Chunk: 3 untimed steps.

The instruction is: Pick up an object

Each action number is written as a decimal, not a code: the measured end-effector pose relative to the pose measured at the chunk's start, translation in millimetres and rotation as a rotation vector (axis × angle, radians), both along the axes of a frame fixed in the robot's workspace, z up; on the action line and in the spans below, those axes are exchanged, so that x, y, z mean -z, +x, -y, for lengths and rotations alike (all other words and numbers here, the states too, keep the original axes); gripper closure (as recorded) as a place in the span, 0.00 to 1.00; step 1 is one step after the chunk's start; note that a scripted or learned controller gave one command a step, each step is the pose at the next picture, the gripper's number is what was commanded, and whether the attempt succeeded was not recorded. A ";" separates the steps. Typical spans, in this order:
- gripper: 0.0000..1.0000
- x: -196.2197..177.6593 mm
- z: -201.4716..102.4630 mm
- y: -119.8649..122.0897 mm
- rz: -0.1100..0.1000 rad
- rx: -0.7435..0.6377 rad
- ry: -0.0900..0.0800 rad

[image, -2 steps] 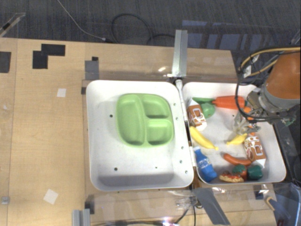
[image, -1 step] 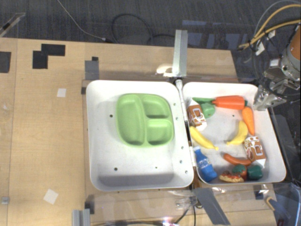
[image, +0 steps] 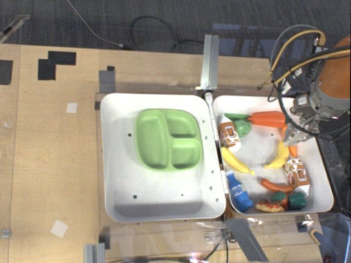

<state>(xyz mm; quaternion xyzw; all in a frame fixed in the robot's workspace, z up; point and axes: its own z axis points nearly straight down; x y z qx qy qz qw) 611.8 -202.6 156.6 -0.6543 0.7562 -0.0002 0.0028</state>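
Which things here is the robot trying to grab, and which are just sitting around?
For the job:
right bin, with the toys to pick from
carrot
two bananas
blue bottle
gripper, above the right bin

Just lying about:
left bin
green divided tray inside it
cables above the arm

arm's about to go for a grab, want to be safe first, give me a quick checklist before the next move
1. Gripper over the right bin, near its far right side: ok.
2. Object directly below: small orange piece and a curved banana lie close together there; single target: cannot tell.
3. Nothing held yet: cannot tell.
4. Carrot beside the gripper, risk of a bump: not ok.
5. Green tray in the left bin, out of the way: ok.
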 end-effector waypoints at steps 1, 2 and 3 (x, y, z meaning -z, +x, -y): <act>0.00 -1.7 0.4 0.7 0.003 0.001 -0.001; 0.00 67.1 -1.0 14.4 0.008 0.042 0.001; 0.00 66.5 2.2 -36.3 0.008 -0.057 -0.004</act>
